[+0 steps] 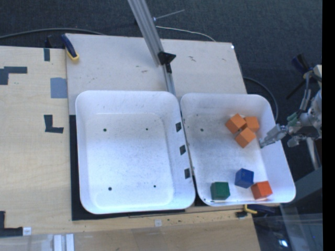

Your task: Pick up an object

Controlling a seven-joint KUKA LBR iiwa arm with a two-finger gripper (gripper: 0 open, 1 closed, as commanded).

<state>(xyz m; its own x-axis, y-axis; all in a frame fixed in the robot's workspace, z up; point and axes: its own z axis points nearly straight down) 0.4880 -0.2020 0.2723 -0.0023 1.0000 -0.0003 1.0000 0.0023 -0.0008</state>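
The claw (268, 139) sits at the right bin's (220, 106) three o'clock rim; I cannot tell its state. Nearest is the orange block cluster (242, 129), toward nine o'clock. Best to go for the outermost block, descending straight so neighbours don't jam the grasp.

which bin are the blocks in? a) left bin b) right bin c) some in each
b: the orange blocks, blue block, green block and the orange block near the corner all lie in the right bin.
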